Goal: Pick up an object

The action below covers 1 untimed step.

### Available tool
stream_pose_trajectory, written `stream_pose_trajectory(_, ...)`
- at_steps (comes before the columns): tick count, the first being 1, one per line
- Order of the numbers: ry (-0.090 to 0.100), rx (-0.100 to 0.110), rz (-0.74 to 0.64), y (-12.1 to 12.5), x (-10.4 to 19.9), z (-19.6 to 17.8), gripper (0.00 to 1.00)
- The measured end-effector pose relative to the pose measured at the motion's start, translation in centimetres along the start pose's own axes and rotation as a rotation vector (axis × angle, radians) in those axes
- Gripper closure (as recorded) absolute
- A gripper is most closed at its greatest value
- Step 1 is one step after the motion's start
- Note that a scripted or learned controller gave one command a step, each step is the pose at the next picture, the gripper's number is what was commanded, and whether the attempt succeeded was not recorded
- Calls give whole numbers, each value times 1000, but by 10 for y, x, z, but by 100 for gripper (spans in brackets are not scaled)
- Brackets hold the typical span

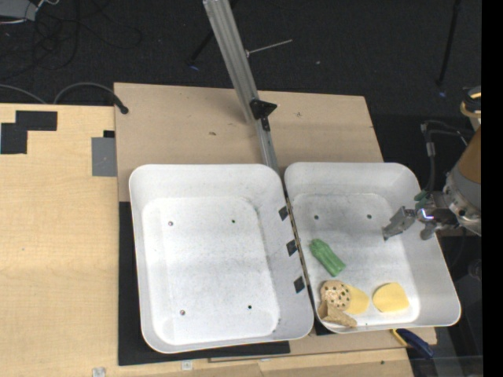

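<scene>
Camera view: the pincer (402, 223) hovers spread and bare over the right bin's (354, 181) far edge; pickle (327, 257), cookie (336, 295) and yellow pieces (390, 298) lie untouched near its front, nothing picked yet.

The wooden bench (322, 124) bears two white bins (149, 210), seemingly touching.

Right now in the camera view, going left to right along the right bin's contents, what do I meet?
Green object → speckled cookie-like piece → yellow round piece → gripper by the bin's right wall.
</scene>
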<state>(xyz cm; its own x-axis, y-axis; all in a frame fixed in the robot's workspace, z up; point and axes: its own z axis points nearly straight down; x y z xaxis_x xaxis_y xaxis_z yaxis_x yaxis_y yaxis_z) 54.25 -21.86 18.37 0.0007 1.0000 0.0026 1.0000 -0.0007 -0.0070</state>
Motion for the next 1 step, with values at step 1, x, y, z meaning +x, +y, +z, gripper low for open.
stream_pose_trajectory(1, 1, 2, 1, 0, 7, 63, 0)
